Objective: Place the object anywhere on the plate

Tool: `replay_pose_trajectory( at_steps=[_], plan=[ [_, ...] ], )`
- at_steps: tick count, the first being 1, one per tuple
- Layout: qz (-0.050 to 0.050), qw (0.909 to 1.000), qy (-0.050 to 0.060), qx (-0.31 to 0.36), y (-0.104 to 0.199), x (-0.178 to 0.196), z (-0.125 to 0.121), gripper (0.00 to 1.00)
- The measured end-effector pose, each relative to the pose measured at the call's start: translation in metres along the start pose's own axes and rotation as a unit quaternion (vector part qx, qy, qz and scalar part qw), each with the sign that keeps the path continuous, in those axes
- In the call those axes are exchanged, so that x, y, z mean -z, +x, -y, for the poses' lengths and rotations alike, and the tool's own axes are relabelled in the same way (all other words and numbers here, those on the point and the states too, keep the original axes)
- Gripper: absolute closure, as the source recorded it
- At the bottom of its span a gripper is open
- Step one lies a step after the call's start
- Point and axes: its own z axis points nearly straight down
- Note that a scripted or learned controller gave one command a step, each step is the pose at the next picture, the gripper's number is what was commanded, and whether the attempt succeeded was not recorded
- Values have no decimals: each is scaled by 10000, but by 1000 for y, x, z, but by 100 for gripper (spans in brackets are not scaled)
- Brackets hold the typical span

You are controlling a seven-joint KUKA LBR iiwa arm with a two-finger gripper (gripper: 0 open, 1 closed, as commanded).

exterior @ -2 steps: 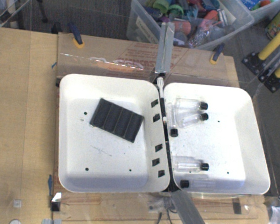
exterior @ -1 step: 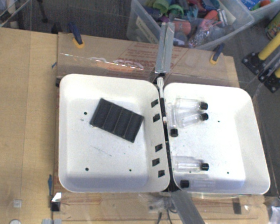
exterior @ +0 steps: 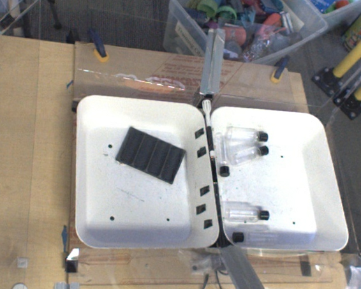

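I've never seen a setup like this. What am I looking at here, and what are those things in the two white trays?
This is one camera fixed above a wooden workbench, looking down at a slant. Two shallow white plastic bins sit side by side. The left bin holds a flat, dark grey ribbed rectangular plate. The right bin holds several small clear plastic vials with black caps: two close together near the top and one lower down. A robot arm normally reaches in from the right to move an object onto the plate. Behind the bench stands a clear tub of colourful toys.
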Motion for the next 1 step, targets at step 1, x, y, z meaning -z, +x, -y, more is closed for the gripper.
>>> replay_pose_trajectory(
  at_steps=[1],
  plan=[
    [-1, 10000, 0, 1, 0, 0, 0, 0]
  ],
)
